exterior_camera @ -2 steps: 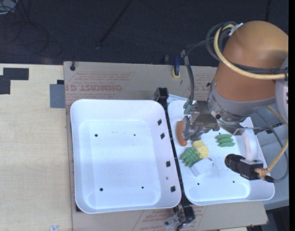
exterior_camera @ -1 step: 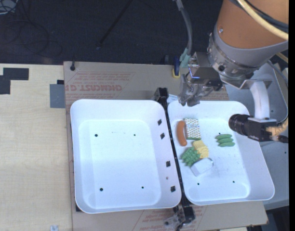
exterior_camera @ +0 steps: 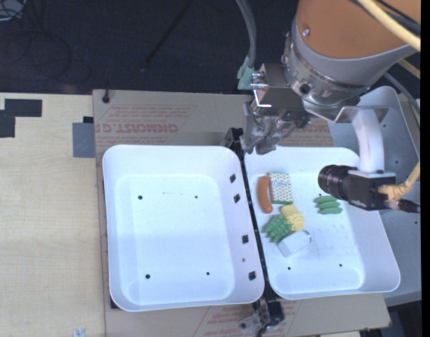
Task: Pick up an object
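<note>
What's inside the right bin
The right bin holds an orange sausage, a patterned block, corn, green leafy pieces, a white block and green pods.

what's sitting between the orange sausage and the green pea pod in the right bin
In the camera view, a green-and-white patterned block and a yellow corn piece lie between the sausage and the pea pod.

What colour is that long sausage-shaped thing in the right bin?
The sausage-shaped thing is orange-red, seen best in the camera view, beside a green-speckled block.

A light wooden table (exterior_camera: 32, 223) sits on the left. Far behind, the dark floor (exterior_camera: 131, 34) maybe holds cables.
</note>
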{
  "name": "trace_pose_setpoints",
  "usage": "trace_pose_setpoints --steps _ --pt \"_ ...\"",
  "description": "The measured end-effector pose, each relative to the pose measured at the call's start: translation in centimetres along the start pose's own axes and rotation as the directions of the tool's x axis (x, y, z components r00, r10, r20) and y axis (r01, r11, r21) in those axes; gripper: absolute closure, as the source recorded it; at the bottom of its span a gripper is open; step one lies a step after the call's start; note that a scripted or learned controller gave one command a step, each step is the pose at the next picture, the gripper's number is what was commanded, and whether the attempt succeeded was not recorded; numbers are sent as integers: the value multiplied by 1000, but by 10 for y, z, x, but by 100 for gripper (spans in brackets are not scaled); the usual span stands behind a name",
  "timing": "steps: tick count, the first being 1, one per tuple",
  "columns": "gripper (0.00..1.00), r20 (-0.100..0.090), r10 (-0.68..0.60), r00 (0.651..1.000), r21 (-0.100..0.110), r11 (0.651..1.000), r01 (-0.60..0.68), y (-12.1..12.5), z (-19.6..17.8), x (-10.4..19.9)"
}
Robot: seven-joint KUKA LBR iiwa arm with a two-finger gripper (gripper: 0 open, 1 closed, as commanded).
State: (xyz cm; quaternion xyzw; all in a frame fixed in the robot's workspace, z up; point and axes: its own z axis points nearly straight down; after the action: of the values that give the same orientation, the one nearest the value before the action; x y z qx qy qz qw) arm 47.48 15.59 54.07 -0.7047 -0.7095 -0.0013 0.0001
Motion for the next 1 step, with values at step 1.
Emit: trace_pose_setpoints --steps 1 --pt "100 4 8 1000 8 1000 -8 1 21 -26"
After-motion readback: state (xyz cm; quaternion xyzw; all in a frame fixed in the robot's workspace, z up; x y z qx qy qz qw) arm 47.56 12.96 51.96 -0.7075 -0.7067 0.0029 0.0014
